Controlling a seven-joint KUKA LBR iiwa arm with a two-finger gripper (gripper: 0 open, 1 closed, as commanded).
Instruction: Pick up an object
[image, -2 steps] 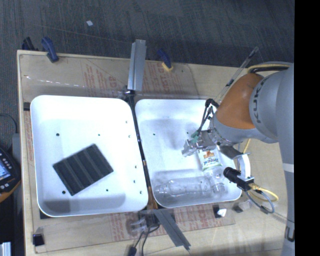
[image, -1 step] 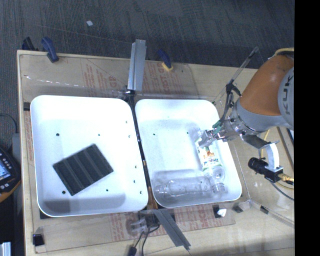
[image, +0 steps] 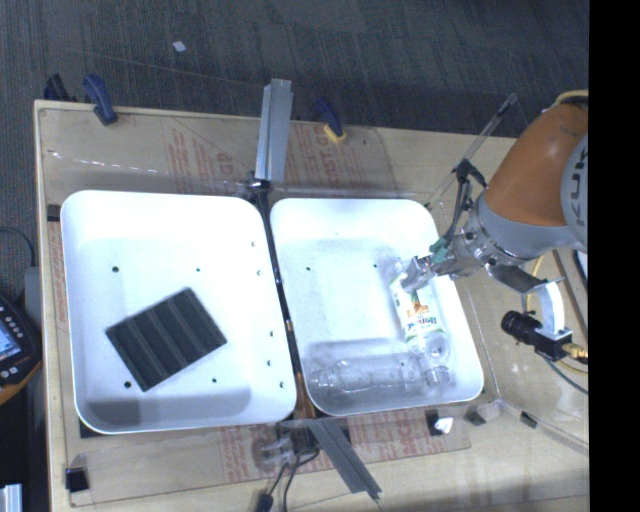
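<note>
Reaching in from the right side of the bench (image: 520, 420), the grey arm (image: 535, 190) with its orange band hangs over the right edge of the right bin (image: 330, 225), and its gripper (image: 418, 272) sits low inside that bin, near the middle of the right wall. The gripper is just above the top end of a small clear bottle with a white and orange label (image: 420, 318), which lies along the right wall with its length running from the far side toward the near side. Whether the gripper is touching the bottle or only hovering close above it cannot be told, and how far its jaws stand apart cannot be told either (the metal parts blur into the glare of the white bin floor). A second, larger clear plastic bottle (image: 372, 376) lies on its side along the near edge of the same bin, its right end close to the lower end of the labelled bottle in the near right corner. In the left bin (image: 150, 215) a dark ribbed rectangular panel (image: 166, 338) lies flat and turned at an angle, toward the near left corner.
</note>
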